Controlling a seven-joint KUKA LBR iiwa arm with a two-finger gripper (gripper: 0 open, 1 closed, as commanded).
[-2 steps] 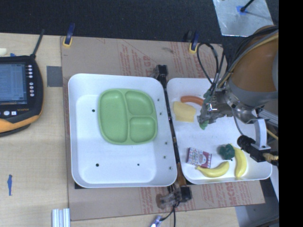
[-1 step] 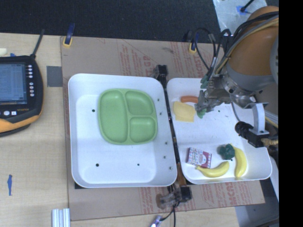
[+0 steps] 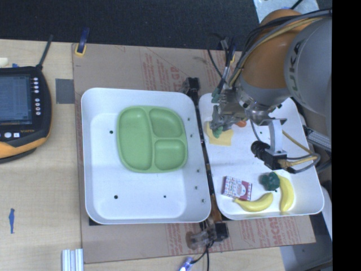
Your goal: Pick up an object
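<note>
Faint red print runs in repeated lines across the brown cardboard sheet (image 3: 141, 66) under the two white bins, too blurred to read. Grey raised letters mark the arm's casing (image 3: 307, 49) above the right bin, and the small red packet (image 3: 237, 188) there bears unreadable print

Arm bent low, coming in from the right

The grey arm (image 3: 307, 49), with its orange band just above the wrist, curls inward and points its tool (image 3: 221, 124) straight down; cables trail along the wrist, and the fingertips are too dark to make out.
</note>
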